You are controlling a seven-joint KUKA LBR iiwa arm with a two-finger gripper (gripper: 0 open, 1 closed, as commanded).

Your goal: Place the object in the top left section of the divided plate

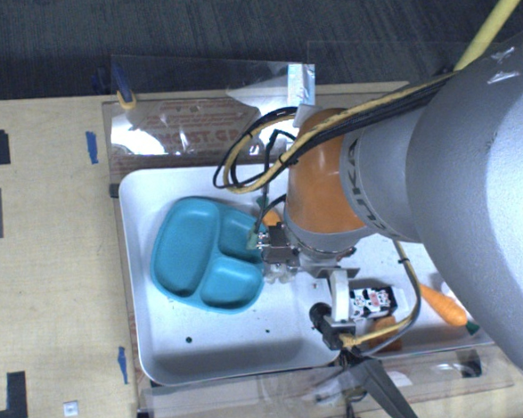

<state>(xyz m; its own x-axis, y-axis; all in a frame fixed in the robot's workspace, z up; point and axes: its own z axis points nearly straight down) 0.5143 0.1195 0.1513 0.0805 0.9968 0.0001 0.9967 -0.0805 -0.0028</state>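
A blue divided plate point(198, 253) lies in the left white bin point(154, 336), with one large section on its left and two smaller ones on its right. My gripper point(268, 245) hangs at the plate's right rim, over the edge of the upper small section, under the orange wrist band point(324, 190). An orange carrot-shaped toy point(447, 307) lies to the right, partly behind the arm. A small black and white object point(372, 300) sits just below the wrist. I see nothing held at the gripper, and the arm hides much of it.
The grey arm point(455, 172) covers the right bin. Black and yellow cables point(240, 156) loop above the plate. A clear plastic sheet point(201, 110) lies behind the bin. The bin floor below the plate is bare white.
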